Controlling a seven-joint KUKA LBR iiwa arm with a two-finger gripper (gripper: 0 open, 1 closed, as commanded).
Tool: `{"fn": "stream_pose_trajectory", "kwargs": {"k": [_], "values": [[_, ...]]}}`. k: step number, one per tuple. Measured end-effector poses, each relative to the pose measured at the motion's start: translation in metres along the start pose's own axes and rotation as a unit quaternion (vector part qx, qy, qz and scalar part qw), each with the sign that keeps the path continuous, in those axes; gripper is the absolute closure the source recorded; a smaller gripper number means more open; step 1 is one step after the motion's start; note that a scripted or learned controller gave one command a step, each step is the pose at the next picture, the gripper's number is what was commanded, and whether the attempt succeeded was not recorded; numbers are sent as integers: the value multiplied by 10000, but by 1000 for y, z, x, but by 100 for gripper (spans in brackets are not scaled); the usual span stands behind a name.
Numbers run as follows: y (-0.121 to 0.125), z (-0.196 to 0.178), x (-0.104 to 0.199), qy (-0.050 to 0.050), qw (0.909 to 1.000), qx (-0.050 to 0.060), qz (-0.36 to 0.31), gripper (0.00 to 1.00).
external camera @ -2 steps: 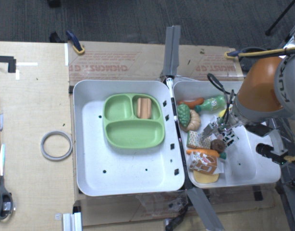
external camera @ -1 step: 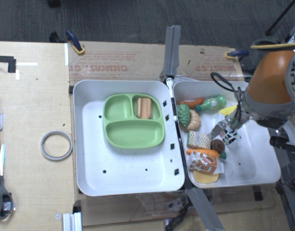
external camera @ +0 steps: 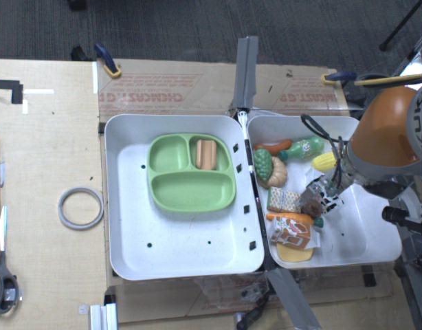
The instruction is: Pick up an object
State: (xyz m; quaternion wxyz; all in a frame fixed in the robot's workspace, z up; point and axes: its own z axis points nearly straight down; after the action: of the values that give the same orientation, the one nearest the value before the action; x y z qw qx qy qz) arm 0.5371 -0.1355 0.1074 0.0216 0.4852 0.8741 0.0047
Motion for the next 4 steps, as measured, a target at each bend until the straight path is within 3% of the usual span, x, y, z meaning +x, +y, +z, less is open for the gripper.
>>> {"fn": "stream_pose_trajectory", "kwargs": {"k": [1,2,3,4], "values": [[-27,0,-11,15,9869,-8,-1614,0],[-4,1,-5,33,9998,35,-206,0],[0,-86,63,163,9998,148,-18,0],[2,-72,-22,137,9897,176,1413,0]]}}
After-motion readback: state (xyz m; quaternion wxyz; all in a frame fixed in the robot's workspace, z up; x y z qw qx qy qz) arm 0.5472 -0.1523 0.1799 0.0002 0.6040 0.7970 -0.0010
